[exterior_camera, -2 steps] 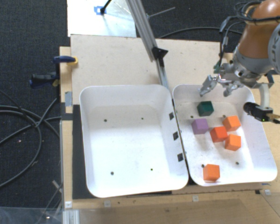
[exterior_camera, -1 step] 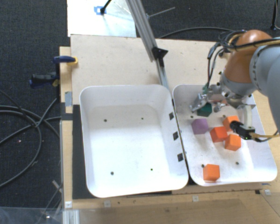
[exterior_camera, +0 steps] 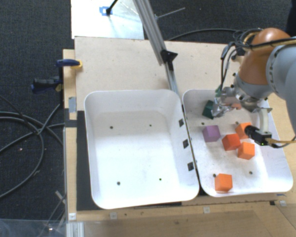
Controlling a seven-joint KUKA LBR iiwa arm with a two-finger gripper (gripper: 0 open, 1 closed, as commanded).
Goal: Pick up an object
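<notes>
My gripper [exterior_camera: 218, 108] hangs over the far end of the right bin [exterior_camera: 278, 174], below the orange wrist band. A dark green block [exterior_camera: 207, 109] lies right against the gripper's left side; whether it is gripped is hidden. A purple block [exterior_camera: 211, 133] sits just below it on the bin floor. Several orange blocks lie in the same bin: one [exterior_camera: 231, 141] beside the purple block, one [exterior_camera: 246, 150] to its right, one [exterior_camera: 242, 129] partly behind a cable, and one [exterior_camera: 223, 182] near the front rim.
The left bin [exterior_camera: 133, 147] stands beside the right one, their rims touching in the middle. A slanted metal rod [exterior_camera: 155, 31] crosses the bench behind the bins. A black and yellow cable end [exterior_camera: 257, 135] hangs over the right bin.
</notes>
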